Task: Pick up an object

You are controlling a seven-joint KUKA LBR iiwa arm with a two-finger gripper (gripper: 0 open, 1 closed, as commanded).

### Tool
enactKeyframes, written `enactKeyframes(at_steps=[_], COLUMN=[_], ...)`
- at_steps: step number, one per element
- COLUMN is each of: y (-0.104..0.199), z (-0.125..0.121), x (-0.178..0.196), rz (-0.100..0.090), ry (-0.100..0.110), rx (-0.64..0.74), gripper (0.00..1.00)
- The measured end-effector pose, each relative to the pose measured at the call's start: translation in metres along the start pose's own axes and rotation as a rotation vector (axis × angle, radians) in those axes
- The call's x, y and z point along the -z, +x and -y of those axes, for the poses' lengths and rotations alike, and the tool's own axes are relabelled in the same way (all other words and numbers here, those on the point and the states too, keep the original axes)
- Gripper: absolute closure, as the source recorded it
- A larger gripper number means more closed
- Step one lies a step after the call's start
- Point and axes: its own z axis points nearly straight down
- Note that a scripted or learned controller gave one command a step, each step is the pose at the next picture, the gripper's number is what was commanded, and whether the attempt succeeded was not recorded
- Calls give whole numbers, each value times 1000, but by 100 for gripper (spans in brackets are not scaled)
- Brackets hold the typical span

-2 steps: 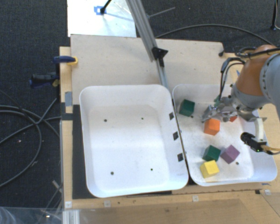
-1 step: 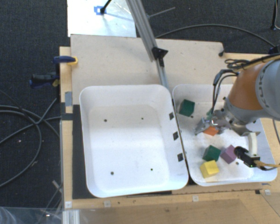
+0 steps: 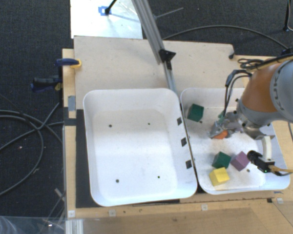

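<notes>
Orange shows at the gripper (image 3: 219, 130), low over the right bin (image 3: 205, 97) in the right half of the frame: a small orange object (image 3: 219, 135) lies right at the fingertips, probably the piece being tried for. Whether the fingers are spread or pinching it, the blurred view does not tell. A dark green block (image 3: 195, 112) sits to the upper left of the gripper; a green cube (image 3: 221, 160), purple cube (image 3: 240, 161) and yellow cube (image 3: 219, 176) cluster below it.
</notes>
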Motion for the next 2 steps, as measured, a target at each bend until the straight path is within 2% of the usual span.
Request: enactKeyframes(at_steps=[1, 2], y=[72, 162], z=[20, 8], x=[93, 89], rz=[-3, -4], ry=[-5, 1], rx=[5, 8], gripper=[100, 100])
